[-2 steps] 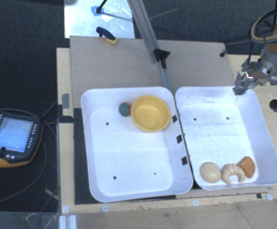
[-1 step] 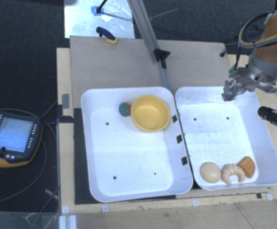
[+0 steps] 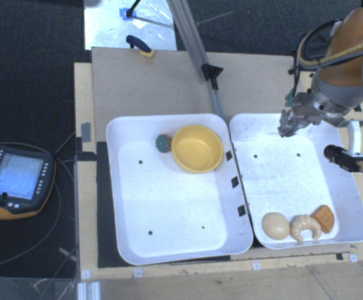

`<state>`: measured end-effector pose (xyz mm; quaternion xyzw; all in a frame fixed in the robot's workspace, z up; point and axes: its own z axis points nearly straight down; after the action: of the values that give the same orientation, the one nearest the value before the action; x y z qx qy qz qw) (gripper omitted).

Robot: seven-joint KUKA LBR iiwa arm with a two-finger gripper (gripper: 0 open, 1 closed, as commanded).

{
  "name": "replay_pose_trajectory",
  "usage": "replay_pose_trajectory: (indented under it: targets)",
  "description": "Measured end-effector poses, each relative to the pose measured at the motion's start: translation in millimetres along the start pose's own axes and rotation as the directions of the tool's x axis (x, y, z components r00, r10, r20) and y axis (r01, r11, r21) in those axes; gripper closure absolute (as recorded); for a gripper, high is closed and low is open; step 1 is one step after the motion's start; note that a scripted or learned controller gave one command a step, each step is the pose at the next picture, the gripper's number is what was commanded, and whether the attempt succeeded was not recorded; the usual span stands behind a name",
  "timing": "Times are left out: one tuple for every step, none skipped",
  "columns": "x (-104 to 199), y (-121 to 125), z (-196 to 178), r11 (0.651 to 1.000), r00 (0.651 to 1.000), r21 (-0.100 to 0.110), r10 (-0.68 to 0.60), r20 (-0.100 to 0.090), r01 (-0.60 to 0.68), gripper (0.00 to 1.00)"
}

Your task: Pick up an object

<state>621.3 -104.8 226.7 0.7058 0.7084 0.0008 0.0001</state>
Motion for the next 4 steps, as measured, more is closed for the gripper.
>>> replay_pose_trajectory:
  targets:
    - [42.3, -23.2, -9.4, 1.0, 1.0, -0.001, 0.0, 0.0, 0.0, 1.0]
    - [91.8, -44.8, -18.1, 1.0, 1.0, 0.0, -0.001, 0.0, 0.001, 1.0]
    - [138.0, -58.4, -4.4, 1.0, 1.0, 0.001, 0.0, 0.0, 0.0, 1.0]
    - [181.1, -87.2, 4.0, 1.0, 1.0, 0.002, -0.001, 0.0, 0.001, 1.0]
